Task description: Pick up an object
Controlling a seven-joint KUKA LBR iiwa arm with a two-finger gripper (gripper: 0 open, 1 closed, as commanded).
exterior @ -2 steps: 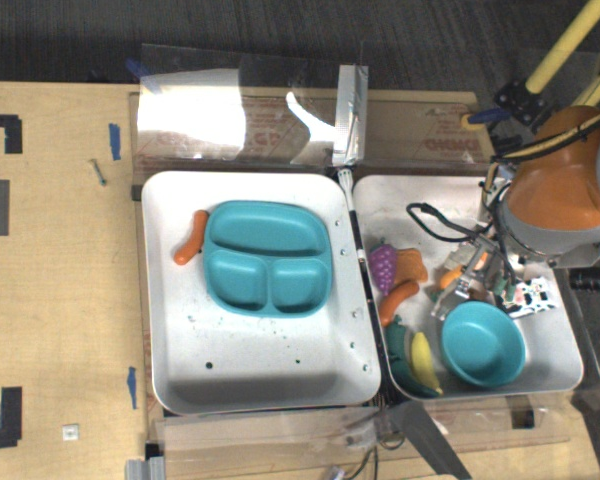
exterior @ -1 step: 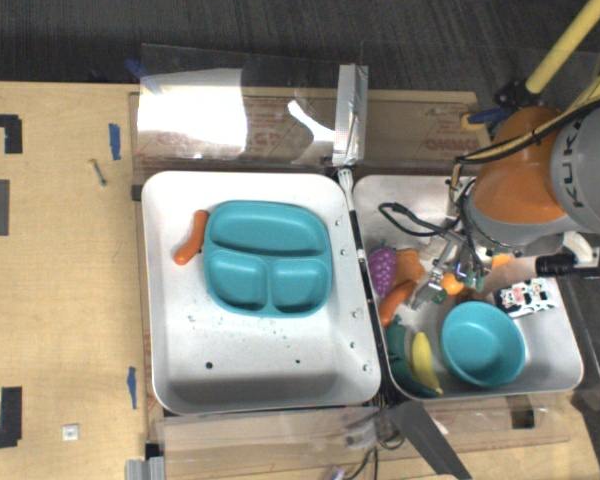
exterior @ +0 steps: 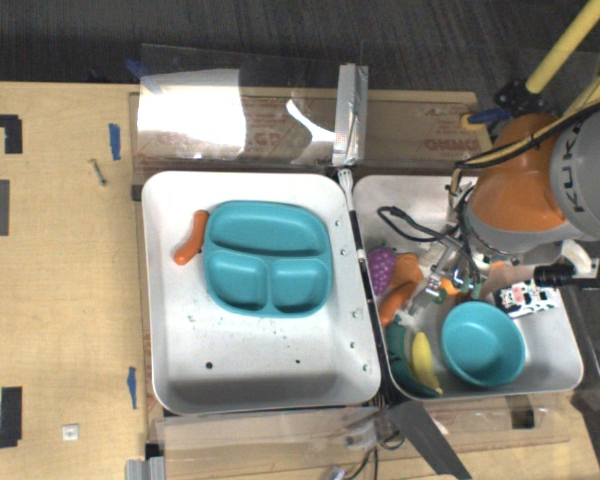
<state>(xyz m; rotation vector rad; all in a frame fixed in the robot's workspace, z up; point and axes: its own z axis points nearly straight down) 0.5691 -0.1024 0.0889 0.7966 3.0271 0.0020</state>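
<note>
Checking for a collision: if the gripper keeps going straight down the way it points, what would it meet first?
Probably the orange carrot-like toy beside the purple grapes in the right bin; the gripper hangs just over them, though depth is unclear.

The bench [exterior: 50, 268] is a pale, wood-coloured board with black angular marks along its left edge and a few short blue tape strips. Two shallow white bins stand directly on it, side by side and touching along a shared edge. The left bin [exterior: 250, 373] sits near the bench's middle; the right bin [exterior: 560, 353] lies at the right side. Behind both bins, on the far side, a clear plastic sheet [exterior: 195, 118] rests against a brown cardboard strip [exterior: 420, 128], with an upright clear divider [exterior: 349, 113] in line with the seam between the bins.
</note>
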